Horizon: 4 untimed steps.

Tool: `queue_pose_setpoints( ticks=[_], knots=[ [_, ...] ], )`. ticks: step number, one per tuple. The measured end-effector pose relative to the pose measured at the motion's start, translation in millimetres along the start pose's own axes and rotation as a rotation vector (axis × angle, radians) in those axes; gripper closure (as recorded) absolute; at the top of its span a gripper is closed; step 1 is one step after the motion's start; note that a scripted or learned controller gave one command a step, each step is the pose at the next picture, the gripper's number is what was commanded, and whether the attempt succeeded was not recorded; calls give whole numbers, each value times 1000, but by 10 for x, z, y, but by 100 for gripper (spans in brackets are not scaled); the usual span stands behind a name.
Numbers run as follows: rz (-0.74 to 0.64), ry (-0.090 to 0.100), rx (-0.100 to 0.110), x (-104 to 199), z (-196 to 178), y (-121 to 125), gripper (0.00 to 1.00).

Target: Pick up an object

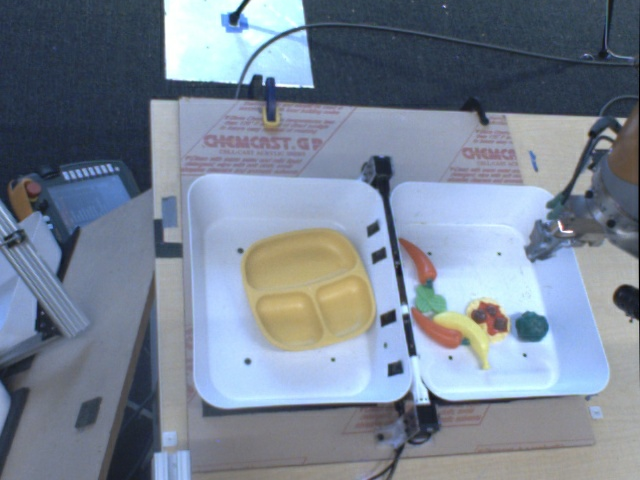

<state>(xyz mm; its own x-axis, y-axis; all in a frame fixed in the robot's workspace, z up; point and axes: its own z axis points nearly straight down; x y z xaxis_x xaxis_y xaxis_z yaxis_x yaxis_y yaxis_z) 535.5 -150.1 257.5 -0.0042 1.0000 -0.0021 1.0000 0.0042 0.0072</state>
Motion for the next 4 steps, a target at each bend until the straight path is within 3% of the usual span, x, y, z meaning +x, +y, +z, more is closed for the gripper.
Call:
queue_pose_setpoints(
  ticks=[4],
  knots=[
    [-5,4,5,2127,189,514,100]
  ],
)
